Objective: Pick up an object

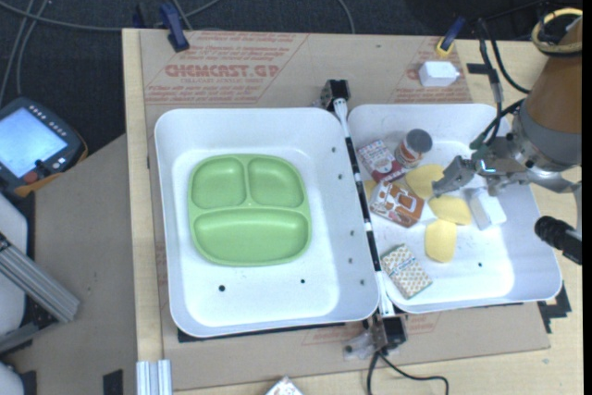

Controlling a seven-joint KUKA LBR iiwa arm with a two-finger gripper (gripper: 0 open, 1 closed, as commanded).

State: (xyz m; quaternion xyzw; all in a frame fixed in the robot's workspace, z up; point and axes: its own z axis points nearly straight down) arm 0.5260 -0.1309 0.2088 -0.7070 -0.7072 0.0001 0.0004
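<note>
From above, the bench carries two white bins side by side. The left bin [176, 199] holds a green divided plate [249, 209], its long axis running 9 to 3 o'clock, with the two small compartments at 12 and the big one at 6.

The right bin [518, 277] holds the loose objects. Toward 12 o'clock of that bin a small can [413, 147] lies tilted, its grey end facing 1 o'clock and its body pointing toward 7. Just at its 9 o'clock lies a red-and-white packet [376, 156]. Below them a red printed carton [398, 203] lies with its long axis from 10 to 4 o'clock. Three yellow pieces sit near the middle: one [425, 178] just beside the can at its 6 o'clock, one [452, 210] lying 9 to 3, and one [441, 240] standing 12 to 6. A patterned sachet [406, 270] rests at the bin's 7 o'clock, pointing 11 to 5.

The arm enters from 3 o'clock. The gripper [464, 184] hangs over the yellow pieces, its fingers apart, nothing seen between them.
</note>
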